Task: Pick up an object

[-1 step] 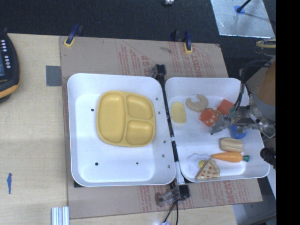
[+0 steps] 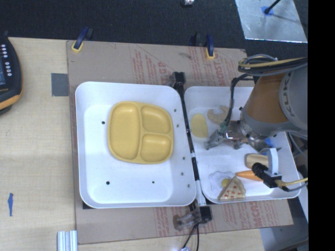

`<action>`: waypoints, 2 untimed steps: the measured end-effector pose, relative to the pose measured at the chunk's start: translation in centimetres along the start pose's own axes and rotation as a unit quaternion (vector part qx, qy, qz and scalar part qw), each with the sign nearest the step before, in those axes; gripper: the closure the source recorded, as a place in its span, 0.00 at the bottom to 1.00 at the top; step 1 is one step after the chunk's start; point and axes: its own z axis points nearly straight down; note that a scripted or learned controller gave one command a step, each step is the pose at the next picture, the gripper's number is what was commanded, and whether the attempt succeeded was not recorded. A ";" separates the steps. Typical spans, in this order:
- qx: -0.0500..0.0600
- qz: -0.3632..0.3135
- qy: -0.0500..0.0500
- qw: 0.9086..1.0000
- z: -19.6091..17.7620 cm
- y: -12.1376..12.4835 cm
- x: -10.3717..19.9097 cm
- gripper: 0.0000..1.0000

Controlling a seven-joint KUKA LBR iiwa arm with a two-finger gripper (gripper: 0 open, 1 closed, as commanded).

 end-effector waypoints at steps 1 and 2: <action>-0.009 0.001 -0.003 1.000 -5.4 9.4 -2.9 0.00; -0.001 0.003 -0.001 1.000 -0.4 5.7 -3.9 0.00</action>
